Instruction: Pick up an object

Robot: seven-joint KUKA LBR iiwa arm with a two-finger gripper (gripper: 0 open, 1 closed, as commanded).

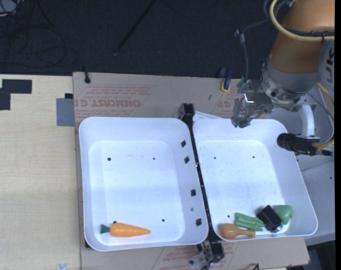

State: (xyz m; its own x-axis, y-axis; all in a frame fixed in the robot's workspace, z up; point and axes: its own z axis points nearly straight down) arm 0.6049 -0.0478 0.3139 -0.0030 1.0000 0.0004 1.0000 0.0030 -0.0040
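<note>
Surface: pale wooden bench [30,173] under brown cardboard sheet [136,97] | left bin [91,139]: toy carrot [128,230] at near edge | right bin [296,173]: green, tan and black toys [259,223] in near corner | gripper [242,120] above right bin's far rim, grip state cannot be told | backdrop: dark floor, cables [30,44]

an orange carrot [130,229] lies flat at the left bin's [91,151] near edge. a tan pear-shaped piece [236,231], a green pod [249,221], a black block [269,217] and a green lump [283,211] cluster in the right bin's [294,162] near corner.
</note>
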